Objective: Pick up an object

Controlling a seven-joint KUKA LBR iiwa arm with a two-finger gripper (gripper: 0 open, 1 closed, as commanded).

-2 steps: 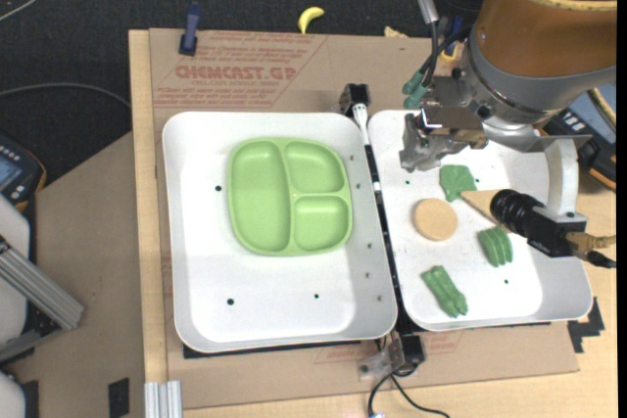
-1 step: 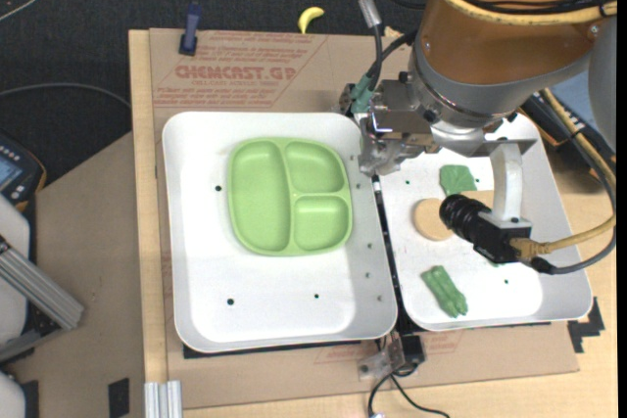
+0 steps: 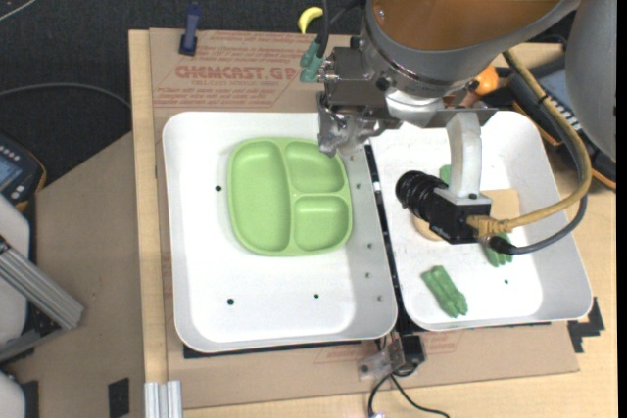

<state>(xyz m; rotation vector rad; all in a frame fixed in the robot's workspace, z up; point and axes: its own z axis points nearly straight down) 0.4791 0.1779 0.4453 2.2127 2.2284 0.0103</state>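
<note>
While gripper, finger state unclear, hovers: 2 bins, 1 green tray, 1 green toy.

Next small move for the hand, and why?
Probably lower onto the green divided plate's upper right rim. The hand sits over that corner in the left bin, with nothing visibly held, so the rim looks like the nearest graspable edge.

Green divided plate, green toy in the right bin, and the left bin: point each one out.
Green divided plate (image 3: 263, 201): camera view, on its large left compartment.
Green toy (image 3: 446, 291): camera view, mid-body.
Left bin (image 3: 196, 240): camera view, bare floor left of the plate.
</note>
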